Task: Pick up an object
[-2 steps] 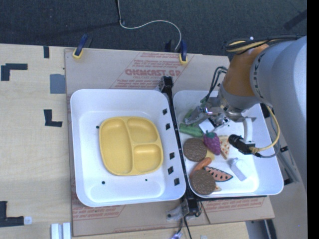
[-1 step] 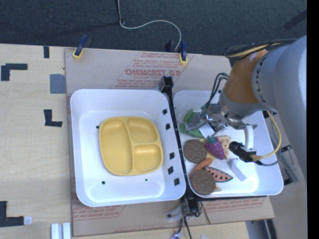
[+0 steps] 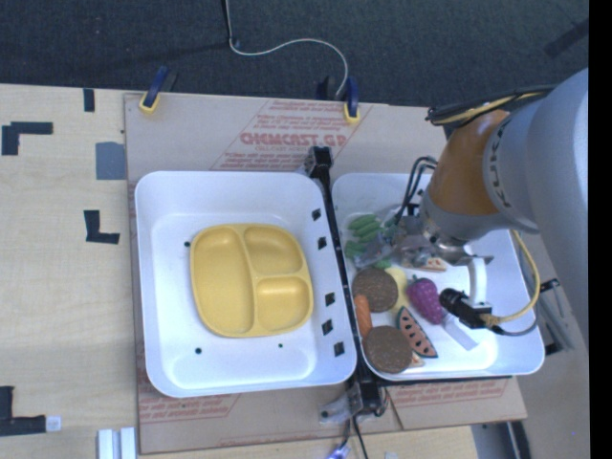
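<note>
Grey and orange-banded, the arm (image 3: 516, 170) looms closest to the lens, reaching in from the right over the right bin (image 3: 512, 357), its gripper (image 3: 413, 247) low among the toy food near green pieces (image 3: 364, 228); whether it grips anything cannot be told. Candidates for picking lie in that bin: two brown round patties (image 3: 376, 290) (image 3: 388, 348), a purple piece (image 3: 426, 299), a watermelon slice (image 3: 417, 334) and an orange carrot-like piece (image 3: 363, 314) by the divider. Across in the left bin (image 3: 158, 285) rests a yellow divided plate (image 3: 251, 278).
</note>
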You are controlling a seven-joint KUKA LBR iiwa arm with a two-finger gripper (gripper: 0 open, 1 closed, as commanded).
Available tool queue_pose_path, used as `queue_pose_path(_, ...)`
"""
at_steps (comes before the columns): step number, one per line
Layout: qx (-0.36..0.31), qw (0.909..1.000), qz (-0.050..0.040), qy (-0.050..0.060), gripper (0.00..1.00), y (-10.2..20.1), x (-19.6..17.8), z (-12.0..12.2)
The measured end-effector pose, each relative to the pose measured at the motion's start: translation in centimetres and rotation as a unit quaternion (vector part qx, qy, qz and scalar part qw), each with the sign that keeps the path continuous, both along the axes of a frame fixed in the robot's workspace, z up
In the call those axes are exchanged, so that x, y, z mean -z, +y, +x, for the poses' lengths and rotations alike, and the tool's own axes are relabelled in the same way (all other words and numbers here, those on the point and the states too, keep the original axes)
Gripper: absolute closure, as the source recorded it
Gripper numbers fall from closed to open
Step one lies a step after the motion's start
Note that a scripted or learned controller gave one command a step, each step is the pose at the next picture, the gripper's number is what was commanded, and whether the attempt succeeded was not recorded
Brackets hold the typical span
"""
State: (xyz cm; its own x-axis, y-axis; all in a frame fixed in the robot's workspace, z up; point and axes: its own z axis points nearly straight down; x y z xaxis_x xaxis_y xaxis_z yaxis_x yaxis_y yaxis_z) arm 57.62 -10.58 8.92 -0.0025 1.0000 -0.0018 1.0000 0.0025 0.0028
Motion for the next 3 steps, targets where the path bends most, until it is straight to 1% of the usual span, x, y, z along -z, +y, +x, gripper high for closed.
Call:
queue_pose_path(1, 0.003, 1.0, 0.0013, 0.002, 0.0, -1.4, 0.4, -5.1)
queue_pose_path(2, -0.001, 1.0, 0.0008, 0.001, 0.0, 1.4, 0.6, 1.4)
queue_pose_path(3, 0.0, 1.0, 0.0009, 0.002, 0.0, -0.9, 0.6, 5.2)
